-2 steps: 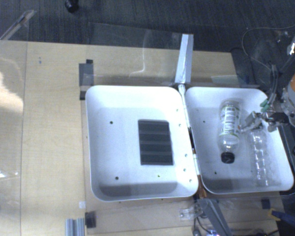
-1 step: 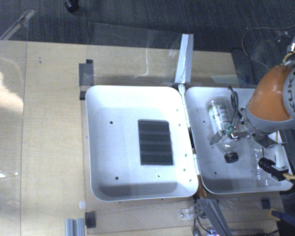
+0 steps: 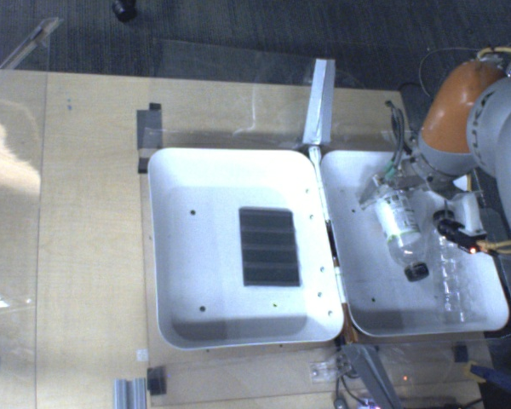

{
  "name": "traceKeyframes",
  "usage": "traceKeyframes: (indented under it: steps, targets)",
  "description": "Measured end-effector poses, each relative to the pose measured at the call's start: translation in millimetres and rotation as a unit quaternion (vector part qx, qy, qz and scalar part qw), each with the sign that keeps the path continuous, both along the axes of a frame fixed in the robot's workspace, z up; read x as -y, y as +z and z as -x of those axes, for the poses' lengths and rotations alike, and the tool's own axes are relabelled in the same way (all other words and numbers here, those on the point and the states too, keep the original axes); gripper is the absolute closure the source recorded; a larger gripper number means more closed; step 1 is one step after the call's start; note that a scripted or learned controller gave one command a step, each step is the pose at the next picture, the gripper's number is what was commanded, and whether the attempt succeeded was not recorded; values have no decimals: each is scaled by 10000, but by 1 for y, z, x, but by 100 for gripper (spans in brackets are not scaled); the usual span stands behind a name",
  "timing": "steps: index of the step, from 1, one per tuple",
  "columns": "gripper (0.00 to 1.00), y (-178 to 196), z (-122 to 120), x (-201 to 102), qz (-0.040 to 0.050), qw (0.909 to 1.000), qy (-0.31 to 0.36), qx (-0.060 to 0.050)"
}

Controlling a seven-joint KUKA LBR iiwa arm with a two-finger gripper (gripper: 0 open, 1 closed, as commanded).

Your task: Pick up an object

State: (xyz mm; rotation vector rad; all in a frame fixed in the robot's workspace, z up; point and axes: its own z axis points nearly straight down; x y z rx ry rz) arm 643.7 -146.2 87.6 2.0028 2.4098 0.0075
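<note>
The gripper [image 3: 402,177] sits low over the far part of the right bin [image 3: 358,296], under the grey arm [image 3: 502,135] with its orange band [image 3: 460,109], and its tip is lost among cables and glare, so whether it is released or clenched cannot be told. Just beneath it lies a clear plastic bottle [image 3: 400,228] with a dark cap, on its side on the bin floor, its capped end pointing toward the near rim; the bottle's upper end lies right at the gripper, but nothing shows it clamped. That closeness suggests the arm is placed to try for the bottle, probably reaching down across its body. Another transparent item [image 3: 450,284] rests near the bin's right wall, too faint to name. In the left bin [image 3: 179,186], well apart, a dark ribbed rectangular block [image 3: 270,246] lies flat near the middle, untouched.
</note>
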Motion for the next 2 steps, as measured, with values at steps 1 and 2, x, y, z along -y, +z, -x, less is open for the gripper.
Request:
traceKeyframes:
  steps: [1, 2]
  targets:
    - [100, 13, -3, -1, 10, 10000, 30, 41]
    - [100, 99, -27, -74, -4, 9994, 353, -2]
